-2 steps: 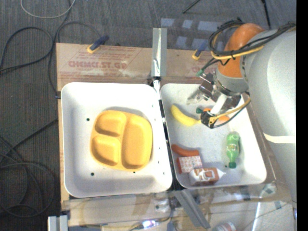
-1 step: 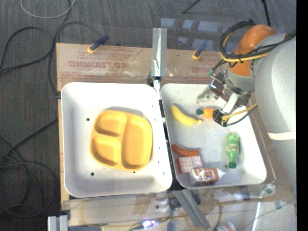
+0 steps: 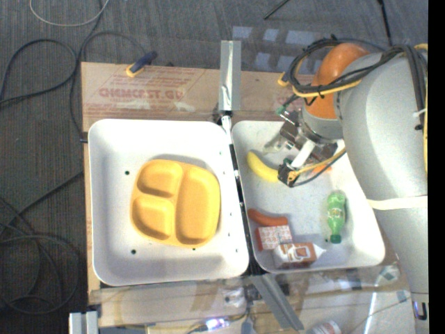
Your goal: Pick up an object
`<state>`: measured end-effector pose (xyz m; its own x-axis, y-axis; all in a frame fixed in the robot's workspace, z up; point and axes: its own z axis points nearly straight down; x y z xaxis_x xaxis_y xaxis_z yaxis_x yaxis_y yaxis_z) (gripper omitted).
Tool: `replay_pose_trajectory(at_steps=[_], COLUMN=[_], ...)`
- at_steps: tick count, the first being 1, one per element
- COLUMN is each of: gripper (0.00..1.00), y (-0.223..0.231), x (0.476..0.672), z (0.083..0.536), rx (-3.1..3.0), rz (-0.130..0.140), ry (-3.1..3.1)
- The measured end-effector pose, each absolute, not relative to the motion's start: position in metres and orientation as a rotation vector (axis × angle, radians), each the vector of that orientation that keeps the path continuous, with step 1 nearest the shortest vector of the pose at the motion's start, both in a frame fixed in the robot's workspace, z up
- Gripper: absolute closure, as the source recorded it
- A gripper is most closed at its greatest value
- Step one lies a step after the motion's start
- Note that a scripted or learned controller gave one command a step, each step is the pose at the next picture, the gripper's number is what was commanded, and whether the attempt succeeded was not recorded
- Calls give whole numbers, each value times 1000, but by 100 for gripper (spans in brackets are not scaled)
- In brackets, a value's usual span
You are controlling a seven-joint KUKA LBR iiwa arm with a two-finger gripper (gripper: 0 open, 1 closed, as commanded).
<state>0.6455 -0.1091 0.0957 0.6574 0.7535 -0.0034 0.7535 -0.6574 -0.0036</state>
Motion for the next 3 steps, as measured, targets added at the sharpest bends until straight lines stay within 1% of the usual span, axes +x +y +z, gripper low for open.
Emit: replay_pose_trajectory(at_steps=[1,2,3], gripper=[100,100,0], y=[-108,-29,-30], x=[645,653,652], z=[103,208,207], rx=[-2854,-2878,-2879], rz=[13,5,8], ry=[-1301,-1258,-1257])
